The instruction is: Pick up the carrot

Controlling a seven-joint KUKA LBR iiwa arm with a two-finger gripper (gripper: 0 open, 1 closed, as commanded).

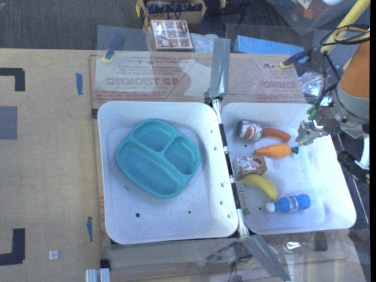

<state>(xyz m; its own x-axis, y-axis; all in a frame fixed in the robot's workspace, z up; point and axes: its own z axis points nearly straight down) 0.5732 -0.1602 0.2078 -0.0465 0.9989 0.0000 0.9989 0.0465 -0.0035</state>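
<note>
Gripper (306, 132) sits low at the right bin's (335, 216) far right side, just beside the carrot's (274, 151) green stem end; whether it is released or clenched I cannot tell from here. I judge it is lining up on that end. My target lies crosswise in the bin's far half, orange and tapered, apart from a sausage (275, 134) behind it and a small can (251, 165) nearer me. A banana (262, 185) and blue bottle (291, 204) rest closer. The left bin (117, 216) carries a teal divided plate (157, 157).

Orange carrot (274, 150) — teal plate (157, 157).
</note>
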